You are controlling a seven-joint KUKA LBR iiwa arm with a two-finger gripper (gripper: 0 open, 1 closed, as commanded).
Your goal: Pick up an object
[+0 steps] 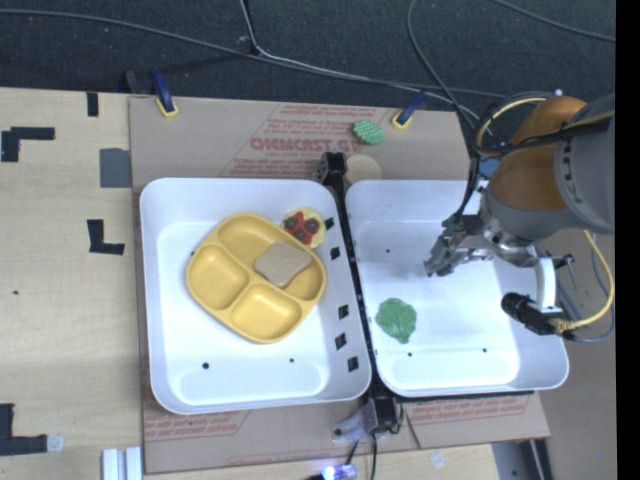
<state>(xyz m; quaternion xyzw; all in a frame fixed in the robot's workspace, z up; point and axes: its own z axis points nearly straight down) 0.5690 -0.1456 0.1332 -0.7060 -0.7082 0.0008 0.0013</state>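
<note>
at the left of the frame we see the left bin (170, 368), a shallow white tray holding a yellow divided plate (225, 278) set at a slant in its upper middle. on the plate's right compartment lies a tan slice of toast (282, 262), and just beyond the plate's upper right corner, touching its rim, sits a small cluster of dark red berries (303, 227). moving right past the black divider, we come to the right bin (480, 368), where a green leafy piece (396, 319) rests on the floor near its lower left. above both bins, on the cardboard, a small green item (368, 131) lies near the upper centre. at the right of the frame the gripper (440, 259) hangs over the right bin's middle, up and to the right of the green leafy piece and apart from it; we cannot tell how far its fingers are parted, and we see nothing between them.
</note>
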